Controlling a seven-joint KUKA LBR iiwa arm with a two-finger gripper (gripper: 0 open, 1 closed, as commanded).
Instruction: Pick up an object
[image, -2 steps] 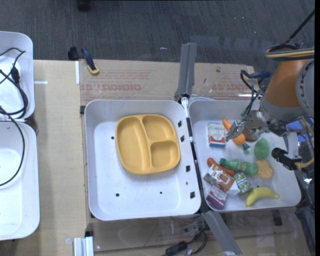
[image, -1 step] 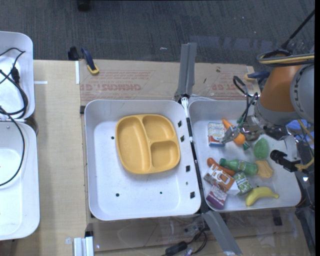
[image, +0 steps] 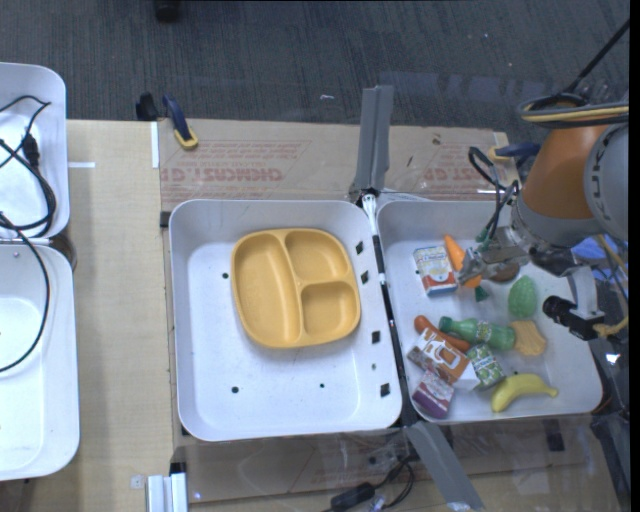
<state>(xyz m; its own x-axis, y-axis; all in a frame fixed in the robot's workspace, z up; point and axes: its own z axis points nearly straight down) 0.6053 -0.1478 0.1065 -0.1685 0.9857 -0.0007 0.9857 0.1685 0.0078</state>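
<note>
Gripper (image: 478, 268) hung low in right bin (image: 590, 395), just beside carrot (image: 455, 250); jaw state unclear. Yellow tray (image: 296, 286) sat in left bin (image: 200, 330).

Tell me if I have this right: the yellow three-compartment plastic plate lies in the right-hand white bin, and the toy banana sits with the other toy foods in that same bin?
Not quite. The camera view shows the yellow three-compartment plastic plate in the left-hand white bin, alone. The yellow toy banana does sit with the other toy foods in the right-hand white bin.
</note>
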